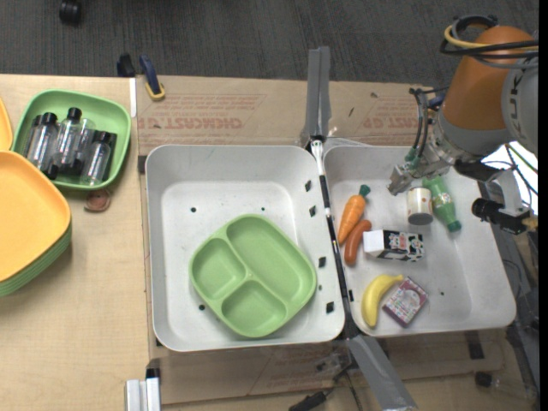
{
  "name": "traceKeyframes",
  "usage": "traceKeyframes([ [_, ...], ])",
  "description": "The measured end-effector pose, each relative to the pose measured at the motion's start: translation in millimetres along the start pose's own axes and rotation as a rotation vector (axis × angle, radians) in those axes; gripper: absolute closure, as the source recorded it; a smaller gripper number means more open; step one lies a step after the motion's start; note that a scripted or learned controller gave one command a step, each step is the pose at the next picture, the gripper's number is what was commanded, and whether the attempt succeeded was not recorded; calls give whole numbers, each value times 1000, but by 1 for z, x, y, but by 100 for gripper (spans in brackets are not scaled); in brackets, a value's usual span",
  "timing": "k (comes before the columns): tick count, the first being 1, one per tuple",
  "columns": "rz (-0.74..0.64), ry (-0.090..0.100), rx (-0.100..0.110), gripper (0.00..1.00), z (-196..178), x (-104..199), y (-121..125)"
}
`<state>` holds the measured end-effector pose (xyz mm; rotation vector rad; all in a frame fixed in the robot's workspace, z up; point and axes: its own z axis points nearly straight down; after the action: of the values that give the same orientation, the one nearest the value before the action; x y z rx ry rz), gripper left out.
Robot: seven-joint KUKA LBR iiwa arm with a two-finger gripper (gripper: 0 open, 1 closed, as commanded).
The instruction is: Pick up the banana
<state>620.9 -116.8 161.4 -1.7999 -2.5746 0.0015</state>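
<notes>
The banana [375,296] lies in the right bin [479,311], down near the front wall and close to the divider between the two bins, curved with one end pointing up toward the milk carton [396,244]. Just beside it on the right, touching or nearly so, sits a small pink packet [404,302]. The hand [414,176] is well apart from the fruit, up at the back half of the same bin, hanging from the grey arm [488,75] with its orange band, over a pale round can [419,204] and a green bottle [443,202]. How far the hand is open cannot be told from this angle, and nothing is seen gripped in it. Between hand and banana stands the carton, with a carrot [352,213] and a red sausage-shaped piece [356,240] along the divider. Open white floor stretches to the right of the packet, toward the far wall. The left bin [171,187] carries a green divided plate [253,274]. On the bench [77,332] to the left sit stacked orange plates [30,221] and a green tray of bottles [73,139].
</notes>
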Motion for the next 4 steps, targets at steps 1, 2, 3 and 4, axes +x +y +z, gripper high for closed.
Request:
traceKeyframes([
  [1, 452, -1, 1, 100, -66, 37, -27],
  [2, 196, -2, 0, 100, -106, 35, 5],
  [3, -73, 1, 1, 100, -79, 47, -62],
  [4, 293, 1, 2, 100, -49, 50, -91],
])
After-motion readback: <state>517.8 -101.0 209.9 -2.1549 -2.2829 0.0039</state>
